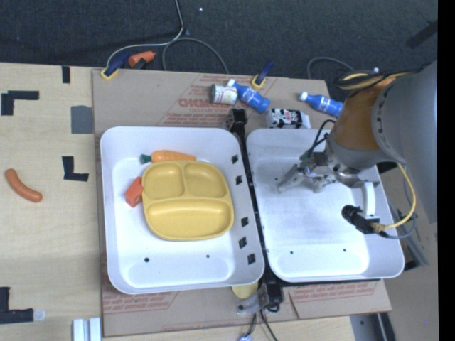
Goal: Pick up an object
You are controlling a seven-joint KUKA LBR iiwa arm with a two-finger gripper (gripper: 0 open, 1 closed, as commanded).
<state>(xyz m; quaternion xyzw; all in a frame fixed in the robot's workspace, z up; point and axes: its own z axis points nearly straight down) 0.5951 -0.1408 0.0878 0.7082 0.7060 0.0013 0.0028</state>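
End effector (291, 180) low in right bin (320, 258), fingers spread apart w/ nothing between; yellow tray (188, 199) in left bin (170, 272).

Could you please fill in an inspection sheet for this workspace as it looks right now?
Surface: two white bins side by side on brown board, the left bin and the right bin.
Job's things: yellow divided plate in the left bin, a carrot at its far edge, an orange piece at its left.
Clutter: blue bottles and a small carton behind the bins; a sausage far left.
Hand: hand low over the right bin, nothing seen in it.
Cables: yellow cable at the arm; black cable at the back.
Surroundings: dark carpet beyond the bench.
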